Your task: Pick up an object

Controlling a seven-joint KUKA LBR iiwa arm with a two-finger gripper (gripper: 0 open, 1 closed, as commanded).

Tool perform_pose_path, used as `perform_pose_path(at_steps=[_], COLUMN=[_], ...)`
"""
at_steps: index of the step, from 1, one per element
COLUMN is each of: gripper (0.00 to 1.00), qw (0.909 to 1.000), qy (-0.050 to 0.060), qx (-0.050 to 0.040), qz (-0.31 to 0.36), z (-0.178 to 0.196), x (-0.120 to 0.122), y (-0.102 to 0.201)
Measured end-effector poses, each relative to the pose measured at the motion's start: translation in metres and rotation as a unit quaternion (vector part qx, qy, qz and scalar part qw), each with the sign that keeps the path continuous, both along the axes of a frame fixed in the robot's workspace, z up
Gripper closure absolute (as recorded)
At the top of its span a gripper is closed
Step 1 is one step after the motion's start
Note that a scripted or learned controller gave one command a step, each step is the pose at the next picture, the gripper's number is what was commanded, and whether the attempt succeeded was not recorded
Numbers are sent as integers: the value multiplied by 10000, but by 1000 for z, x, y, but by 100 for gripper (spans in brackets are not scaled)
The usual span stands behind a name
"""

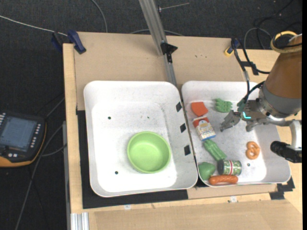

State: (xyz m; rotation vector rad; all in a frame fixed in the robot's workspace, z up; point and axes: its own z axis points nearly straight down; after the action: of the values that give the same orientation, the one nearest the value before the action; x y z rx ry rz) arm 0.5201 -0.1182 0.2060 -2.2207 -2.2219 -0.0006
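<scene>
A: Hand status?
B: The hand [230,120] hovers low in the right shallow white bin [268,174], fingers spread, nothing between them.
A: Candidate objects?
B: A white labelled bottle [205,129] lies just left of the hand. An orange block [199,108] sits up-left; a green soft toy [223,105] just above; an orange pretzel [252,150] down-right.

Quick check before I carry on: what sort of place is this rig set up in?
Probably a robotics lab test bench, not a home or shop. A plywood bench top bears two shallow white plastic bins, loose cables trail over dark carpet, and an orange-edged handheld control pendant lies beside the bench.
</scene>
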Motion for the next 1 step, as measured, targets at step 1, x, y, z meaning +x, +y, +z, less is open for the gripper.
perform_pose_path(at_steps=[1], gripper=[0], qw=[10000], qy=[0], qx=[0], qz=[0], z=[0], x=[0], y=[0])
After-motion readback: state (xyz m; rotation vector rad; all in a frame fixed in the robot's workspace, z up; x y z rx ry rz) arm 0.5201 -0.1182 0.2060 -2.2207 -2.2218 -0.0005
